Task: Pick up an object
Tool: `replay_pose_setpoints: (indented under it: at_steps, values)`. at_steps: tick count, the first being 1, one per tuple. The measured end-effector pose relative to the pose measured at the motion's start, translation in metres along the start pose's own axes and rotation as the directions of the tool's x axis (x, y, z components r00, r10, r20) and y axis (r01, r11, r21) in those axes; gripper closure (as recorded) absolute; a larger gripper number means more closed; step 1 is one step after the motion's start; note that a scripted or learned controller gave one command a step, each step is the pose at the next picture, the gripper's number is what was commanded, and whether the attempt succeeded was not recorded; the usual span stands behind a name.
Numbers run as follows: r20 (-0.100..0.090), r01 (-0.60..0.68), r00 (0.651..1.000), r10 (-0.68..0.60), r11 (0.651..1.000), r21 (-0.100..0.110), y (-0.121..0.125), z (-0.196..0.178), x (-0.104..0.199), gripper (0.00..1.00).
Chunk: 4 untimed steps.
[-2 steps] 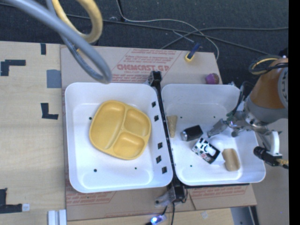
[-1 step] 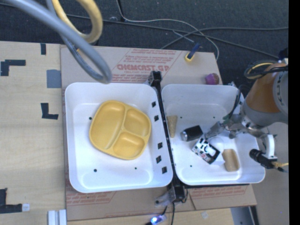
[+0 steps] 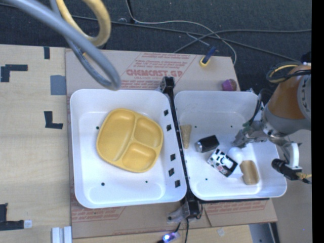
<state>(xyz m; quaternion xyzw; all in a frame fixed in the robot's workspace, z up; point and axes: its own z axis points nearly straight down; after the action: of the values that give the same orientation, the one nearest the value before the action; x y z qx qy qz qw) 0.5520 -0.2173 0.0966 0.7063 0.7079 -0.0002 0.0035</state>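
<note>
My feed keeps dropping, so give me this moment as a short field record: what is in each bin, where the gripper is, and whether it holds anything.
left bin: yellow divided plate
right bin: small dark can, black-and-white object, tan block, tan cone-shaped piece by the divider, small white object
gripper: low over the right bin's right side, beside the white object
grasp: cannot tell
arm: reaches in from the view's right
outside bins: purple object on the cardboard
</note>
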Motion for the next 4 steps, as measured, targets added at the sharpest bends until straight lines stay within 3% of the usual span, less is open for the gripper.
replay_pose_setpoints:
  at_steps: [3, 4]
  values:
    - [-0.003, 0.000, 1.000, 0.000, 1.000, 0.000, 0.016, -0.142, 0.007, 1.00]
    - [-0.006, 0.003, 1.000, -0.003, 1.000, 0.005, 0.006, -0.150, 0.062, 1.00]
